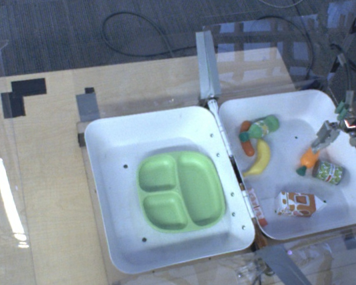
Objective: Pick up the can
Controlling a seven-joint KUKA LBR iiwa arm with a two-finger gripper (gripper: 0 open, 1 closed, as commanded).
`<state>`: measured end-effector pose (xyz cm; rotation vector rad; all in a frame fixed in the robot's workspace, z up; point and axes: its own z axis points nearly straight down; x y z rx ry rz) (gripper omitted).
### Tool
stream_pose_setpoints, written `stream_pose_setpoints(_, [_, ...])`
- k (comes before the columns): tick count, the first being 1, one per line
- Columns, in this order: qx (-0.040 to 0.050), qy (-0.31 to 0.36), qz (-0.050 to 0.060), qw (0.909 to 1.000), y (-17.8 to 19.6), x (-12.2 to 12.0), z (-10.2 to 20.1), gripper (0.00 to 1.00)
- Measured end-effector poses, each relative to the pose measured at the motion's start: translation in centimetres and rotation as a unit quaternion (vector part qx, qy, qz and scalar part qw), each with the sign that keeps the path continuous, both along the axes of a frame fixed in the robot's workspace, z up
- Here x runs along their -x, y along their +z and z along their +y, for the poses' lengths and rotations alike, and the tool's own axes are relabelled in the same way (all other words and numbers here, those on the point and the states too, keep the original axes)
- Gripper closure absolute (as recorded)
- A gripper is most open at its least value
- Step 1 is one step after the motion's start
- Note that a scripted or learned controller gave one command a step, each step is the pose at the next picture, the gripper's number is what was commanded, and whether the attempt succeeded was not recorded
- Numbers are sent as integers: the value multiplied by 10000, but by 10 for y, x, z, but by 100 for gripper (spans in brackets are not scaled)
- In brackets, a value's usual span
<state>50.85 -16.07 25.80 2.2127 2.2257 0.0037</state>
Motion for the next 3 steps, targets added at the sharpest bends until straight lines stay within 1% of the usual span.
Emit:
stream_pose_setpoints(1, [-2, -478, 6, 9989, -123, -72, -32, 0])
stream_pose_setpoints(2, [-6, -843, -27, 9964, -170, -76, -36, 0])
stream_pose_setpoints(3, [-12, -829, -55, 9965, -158, -78, -35, 100])
